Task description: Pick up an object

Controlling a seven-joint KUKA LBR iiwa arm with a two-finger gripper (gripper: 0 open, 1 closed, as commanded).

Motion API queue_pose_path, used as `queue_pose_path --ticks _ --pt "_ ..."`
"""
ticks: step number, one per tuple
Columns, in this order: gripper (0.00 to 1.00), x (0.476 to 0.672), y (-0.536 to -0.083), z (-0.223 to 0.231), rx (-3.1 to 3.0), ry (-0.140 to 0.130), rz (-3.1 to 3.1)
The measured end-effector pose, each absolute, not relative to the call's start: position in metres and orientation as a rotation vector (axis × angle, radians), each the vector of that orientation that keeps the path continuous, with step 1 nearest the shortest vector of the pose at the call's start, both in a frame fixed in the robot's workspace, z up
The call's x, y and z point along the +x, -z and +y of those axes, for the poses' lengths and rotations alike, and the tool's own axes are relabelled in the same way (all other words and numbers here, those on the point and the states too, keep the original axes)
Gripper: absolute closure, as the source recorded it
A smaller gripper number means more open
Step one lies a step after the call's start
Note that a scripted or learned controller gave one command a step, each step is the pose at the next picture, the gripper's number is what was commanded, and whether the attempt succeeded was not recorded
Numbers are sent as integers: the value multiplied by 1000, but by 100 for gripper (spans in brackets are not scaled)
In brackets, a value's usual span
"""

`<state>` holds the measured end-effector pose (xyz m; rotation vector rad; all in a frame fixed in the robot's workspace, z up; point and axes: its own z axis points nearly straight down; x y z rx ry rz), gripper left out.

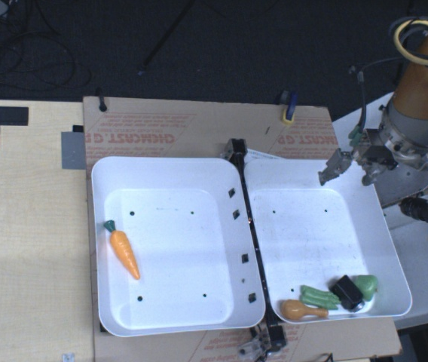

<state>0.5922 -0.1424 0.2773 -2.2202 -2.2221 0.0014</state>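
An orange toy carrot (125, 253) with a green top lies near the left wall of the left bin (161, 173). In the right bin's (312, 202) front right corner sit a green pod-shaped toy (318, 296), a black block (347, 292), a light green piece (366, 283) and a tan pear-shaped toy (301, 310), all close together. My gripper (345, 177) hangs over the back right corner of the right bin, well away from the toys. It is open, its fingers spread with nothing between them.
Both bins rest on a cardboard sheet (199, 127) and are joined by a black divider (246, 225). A blue and yellow clamp (289, 105) sits at the cardboard's back edge. The arm's grey body (414, 127) stands at the right.
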Motion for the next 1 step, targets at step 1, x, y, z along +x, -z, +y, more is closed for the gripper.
queue_pose_path --ticks 1 --pt "0 606 -385 -80 -2219 9 -2233"
